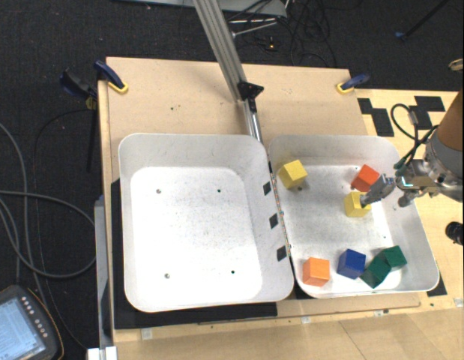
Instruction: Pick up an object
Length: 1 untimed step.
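The right bin (411,223) holds several blocks. A yellow block (293,174) lies near its upper left. A red-orange block (364,177) and a smaller yellow block (355,205) sit close together at mid right. My gripper (374,193) reaches in from the right, and its tip is between these two, right against the small yellow block's upper right side. Nothing is visibly lifted. Along the front of the bin lie an orange block (315,271), a blue block (351,263) and two green blocks (395,257) (375,271).
The left bin (142,156) stands beside the right one, and their rims meet at the centre. A slanted metal pole (220,43) crosses the bench from the top. Clamps sit at the bench's back corners (112,77) (351,83). Cables trail near the arm (408,118).
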Motion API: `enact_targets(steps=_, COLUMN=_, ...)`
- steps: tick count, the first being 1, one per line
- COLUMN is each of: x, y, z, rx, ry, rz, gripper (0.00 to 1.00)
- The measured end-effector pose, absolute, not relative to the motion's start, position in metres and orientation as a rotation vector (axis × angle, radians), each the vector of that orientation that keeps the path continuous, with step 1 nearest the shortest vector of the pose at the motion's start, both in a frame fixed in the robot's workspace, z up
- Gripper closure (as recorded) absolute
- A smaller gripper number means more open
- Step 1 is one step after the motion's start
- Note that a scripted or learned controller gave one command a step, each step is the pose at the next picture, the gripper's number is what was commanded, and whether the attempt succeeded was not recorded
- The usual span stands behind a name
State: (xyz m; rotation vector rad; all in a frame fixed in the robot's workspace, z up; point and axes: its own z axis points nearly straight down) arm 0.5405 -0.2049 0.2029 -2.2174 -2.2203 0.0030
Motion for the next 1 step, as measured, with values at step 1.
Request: enact_targets(steps=1, x=0.5415, y=-0.2050, z=0.2051, rx=-2.220, ry=-2.223, rz=0.000, gripper=0.00)
